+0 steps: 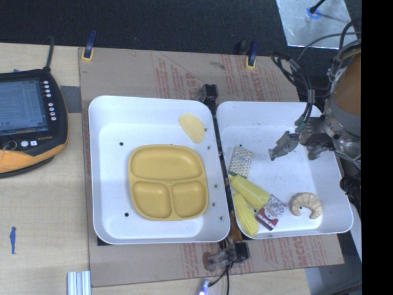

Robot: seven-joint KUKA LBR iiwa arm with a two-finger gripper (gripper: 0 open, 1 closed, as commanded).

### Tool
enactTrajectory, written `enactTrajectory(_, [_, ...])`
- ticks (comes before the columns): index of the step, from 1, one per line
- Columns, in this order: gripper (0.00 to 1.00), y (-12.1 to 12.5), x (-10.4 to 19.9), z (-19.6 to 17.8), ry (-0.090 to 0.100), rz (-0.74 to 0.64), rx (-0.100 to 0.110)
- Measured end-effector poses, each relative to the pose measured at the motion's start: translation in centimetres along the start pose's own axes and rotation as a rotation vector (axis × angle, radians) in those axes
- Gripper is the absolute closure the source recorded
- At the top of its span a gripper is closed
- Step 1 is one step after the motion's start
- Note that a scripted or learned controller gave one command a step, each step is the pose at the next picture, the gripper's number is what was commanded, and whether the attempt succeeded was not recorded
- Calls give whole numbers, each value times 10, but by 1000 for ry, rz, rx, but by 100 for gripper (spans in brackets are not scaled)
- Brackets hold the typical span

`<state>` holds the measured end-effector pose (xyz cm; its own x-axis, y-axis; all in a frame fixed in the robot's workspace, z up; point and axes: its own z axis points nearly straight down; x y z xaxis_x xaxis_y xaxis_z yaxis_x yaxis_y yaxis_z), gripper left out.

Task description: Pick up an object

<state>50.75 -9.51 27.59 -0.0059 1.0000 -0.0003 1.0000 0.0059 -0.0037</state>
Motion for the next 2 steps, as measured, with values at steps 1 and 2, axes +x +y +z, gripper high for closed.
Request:
enactTrajectory(1, [0,-32,-12,162,1,2,3])
enactTrajectory(2, [0,58,-63,158,0,2,-1])
